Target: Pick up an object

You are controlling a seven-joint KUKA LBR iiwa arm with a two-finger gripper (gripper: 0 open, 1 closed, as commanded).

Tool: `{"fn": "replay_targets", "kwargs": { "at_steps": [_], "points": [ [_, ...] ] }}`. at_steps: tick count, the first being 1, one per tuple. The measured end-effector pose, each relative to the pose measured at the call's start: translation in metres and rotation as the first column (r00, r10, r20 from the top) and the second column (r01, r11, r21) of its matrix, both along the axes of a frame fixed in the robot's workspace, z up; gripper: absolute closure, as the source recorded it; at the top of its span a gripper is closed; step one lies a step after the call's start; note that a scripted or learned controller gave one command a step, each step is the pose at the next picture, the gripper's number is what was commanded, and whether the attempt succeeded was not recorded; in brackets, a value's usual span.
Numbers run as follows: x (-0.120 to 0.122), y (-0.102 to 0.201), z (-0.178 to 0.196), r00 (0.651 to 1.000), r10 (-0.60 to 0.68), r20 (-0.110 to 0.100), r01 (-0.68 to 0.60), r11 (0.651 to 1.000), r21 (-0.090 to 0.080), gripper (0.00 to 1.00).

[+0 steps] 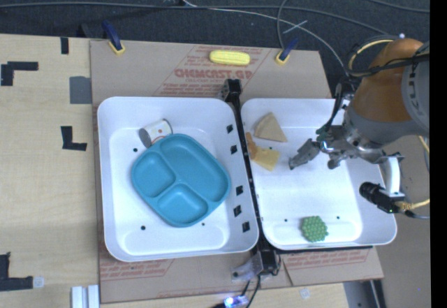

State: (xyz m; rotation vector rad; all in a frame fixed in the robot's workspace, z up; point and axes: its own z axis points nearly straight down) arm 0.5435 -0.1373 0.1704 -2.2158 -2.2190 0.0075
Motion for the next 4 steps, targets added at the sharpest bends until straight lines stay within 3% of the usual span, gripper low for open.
{"fn": "replay_targets", "kwargs": {
  "at_steps": [2, 3, 4],
  "points": [
    [0.000, 0.006, -0.087, 1.000, 0.000, 0.007, 0.000, 1.000, -0.003, 0.00],
    [0.001, 0.006, -0.075, 1.000, 0.000, 0.010, 0.000, 1.000, -0.004, 1.00],
    [0.007, 0.002, -0.030, 1.000, 0.000, 0.010, 0.000, 1.000, -0.002, 1.00]
  ]
}}
